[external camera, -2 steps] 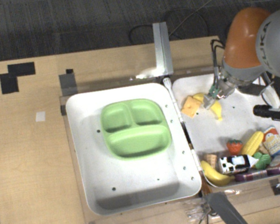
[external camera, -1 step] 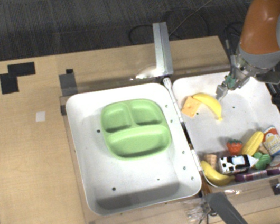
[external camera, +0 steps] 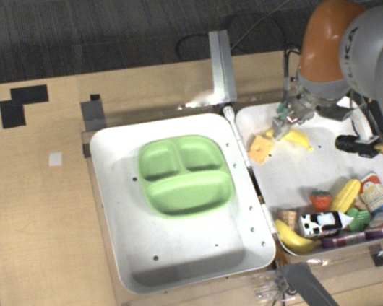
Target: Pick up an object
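The left bin (external camera: 134, 261) holds a green divided plate (external camera: 183, 174), lying flat near the middle with bare white floor all round it; it looks parked there as a drop target, and nothing crowds it. A metal divider strip (external camera: 247, 168) separates it from the right bin (external camera: 327, 172). Just right of that strip, near the far wall, lies an orange-yellow cheese wedge (external camera: 260, 150), and just beside it a small yellow piece (external camera: 296, 139). The gripper (external camera: 284, 119) hangs over the gap between these two, close to the yellow piece; from this angle I cannot tell how far apart its fingers stand or whether anything sits between them. Likely target, in my judgement: the yellow piece or the wedge, both free-lying with open floor towards the near side. The far wall is close behind, so room for approach is tightest there. The near right corner is packed: a banana (external camera: 293, 237), a red tomato (external camera: 321, 200), a corn cob (external camera: 346, 196), a small can (external camera: 373, 193), touching one another.
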{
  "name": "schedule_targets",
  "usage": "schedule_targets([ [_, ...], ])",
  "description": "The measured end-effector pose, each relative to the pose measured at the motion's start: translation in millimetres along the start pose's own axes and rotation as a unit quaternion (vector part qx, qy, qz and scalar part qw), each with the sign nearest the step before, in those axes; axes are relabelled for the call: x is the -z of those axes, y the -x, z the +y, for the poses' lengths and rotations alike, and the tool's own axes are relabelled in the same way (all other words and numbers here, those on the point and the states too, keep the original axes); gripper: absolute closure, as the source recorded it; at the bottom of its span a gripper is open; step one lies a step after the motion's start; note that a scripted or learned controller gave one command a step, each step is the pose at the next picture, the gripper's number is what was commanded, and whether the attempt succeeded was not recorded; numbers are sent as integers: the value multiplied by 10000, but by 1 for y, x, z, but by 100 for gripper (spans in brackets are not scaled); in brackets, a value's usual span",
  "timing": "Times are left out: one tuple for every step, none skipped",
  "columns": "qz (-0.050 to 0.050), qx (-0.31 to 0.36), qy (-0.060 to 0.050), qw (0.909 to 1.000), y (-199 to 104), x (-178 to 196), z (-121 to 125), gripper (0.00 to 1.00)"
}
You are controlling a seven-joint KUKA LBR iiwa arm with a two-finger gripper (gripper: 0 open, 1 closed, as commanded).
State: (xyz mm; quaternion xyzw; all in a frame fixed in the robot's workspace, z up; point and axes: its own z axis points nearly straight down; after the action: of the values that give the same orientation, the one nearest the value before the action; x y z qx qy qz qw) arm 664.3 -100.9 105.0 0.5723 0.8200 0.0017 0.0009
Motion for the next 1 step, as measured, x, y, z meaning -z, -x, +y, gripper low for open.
schedule_targets([
  [-47,320,36,9995,39,-16,-64,100],
])
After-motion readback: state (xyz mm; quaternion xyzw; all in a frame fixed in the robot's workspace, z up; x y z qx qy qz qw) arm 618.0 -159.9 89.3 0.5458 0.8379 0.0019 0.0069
